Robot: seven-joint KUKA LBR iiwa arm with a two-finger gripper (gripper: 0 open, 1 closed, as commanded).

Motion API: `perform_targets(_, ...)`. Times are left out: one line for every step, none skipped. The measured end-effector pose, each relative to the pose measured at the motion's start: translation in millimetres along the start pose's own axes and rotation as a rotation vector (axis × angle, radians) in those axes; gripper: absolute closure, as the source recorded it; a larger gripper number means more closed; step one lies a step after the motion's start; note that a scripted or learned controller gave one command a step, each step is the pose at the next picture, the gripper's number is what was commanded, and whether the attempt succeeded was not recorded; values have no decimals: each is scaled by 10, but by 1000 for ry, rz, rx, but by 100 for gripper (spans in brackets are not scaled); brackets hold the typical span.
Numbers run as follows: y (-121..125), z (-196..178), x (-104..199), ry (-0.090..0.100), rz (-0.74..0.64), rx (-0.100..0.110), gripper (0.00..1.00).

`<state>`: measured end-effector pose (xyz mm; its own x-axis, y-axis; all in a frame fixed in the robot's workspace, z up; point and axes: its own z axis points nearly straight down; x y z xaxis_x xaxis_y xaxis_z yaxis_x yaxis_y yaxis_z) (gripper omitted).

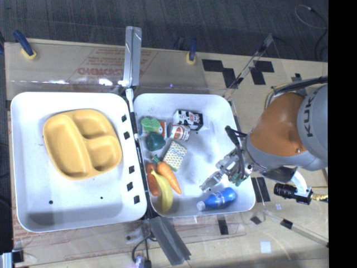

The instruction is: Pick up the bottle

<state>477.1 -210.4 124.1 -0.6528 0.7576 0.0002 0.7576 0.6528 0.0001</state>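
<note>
Bottle first: we find the blue bottle (220,199) lying on its side near the front right corner of the right bin (222,106), white cap pointing left, just short of the front wall. Starting from the left, the left bin (22,149) carries a yellow divided tray (82,143) set at a slant. Across the divider, the right bin's left side is crowded: a green-topped item (150,125), a small can (179,132), a black and white carton (188,118), a patterned packet (174,154), a carrot (168,174) and a banana (162,190) bunched together. That crowding leaves the bottle apart in open floor, which we judge makes it an easier target. Further right, our hand (219,175) hangs just above and behind the bottle, its fingers spread apart with nothing between them; it looks poised over the bottle's cap end, likely so the fingers can straddle the body. We reckon the grasp is not yet made, and the round body may roll when touched
</note>
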Motion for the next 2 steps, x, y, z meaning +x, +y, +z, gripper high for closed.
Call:
perform_targets(12, 313, 4, 0, -90, 0, 0)
perform_targets(25, 209, 2, 0, -95, 0, 100)
